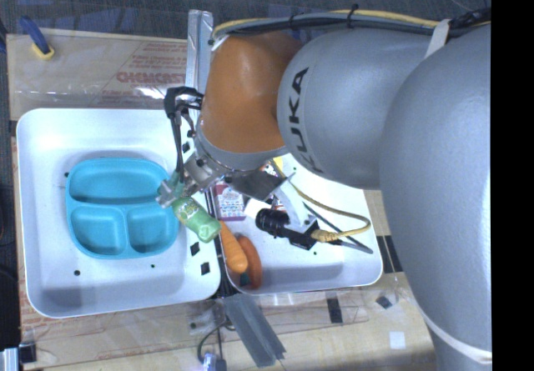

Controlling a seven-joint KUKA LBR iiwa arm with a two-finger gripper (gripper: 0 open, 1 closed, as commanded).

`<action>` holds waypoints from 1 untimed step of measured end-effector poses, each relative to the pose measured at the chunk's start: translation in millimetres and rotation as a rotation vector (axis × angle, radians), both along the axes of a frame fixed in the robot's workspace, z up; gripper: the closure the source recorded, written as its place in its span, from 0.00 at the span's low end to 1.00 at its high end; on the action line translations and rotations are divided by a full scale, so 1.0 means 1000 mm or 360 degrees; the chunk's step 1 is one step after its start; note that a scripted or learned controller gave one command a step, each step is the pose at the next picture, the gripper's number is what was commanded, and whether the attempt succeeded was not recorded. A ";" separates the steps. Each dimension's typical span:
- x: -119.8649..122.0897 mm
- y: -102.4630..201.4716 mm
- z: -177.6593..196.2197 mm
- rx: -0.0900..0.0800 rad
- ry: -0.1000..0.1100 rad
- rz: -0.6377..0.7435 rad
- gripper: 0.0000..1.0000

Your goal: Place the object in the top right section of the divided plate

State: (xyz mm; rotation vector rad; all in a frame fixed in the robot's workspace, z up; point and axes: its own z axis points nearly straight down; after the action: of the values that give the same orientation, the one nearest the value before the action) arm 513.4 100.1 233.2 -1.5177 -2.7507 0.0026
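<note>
Green bottle (197, 220) sits pinched in the claw (178, 194) at the blue plate's (117, 204) right rim, so the carry looks nearly done; next, probably, shift up-left over the top right section and let go.

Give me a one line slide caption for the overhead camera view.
KUKA arm hangs over two white bins, gripper near the blue divided plate.

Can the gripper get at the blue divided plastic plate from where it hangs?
Probably yes. The gripper hangs at the blue divided plate's right edge, and nothing lies between them; the green object sits just beside it.
</note>
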 end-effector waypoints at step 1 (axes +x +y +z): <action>-0.037 0.025 -0.031 0.0001 0.0005 0.0164 1.00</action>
State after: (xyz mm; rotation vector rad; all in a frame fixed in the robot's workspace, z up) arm 475.9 124.9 201.8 -1.3727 -2.8227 0.0039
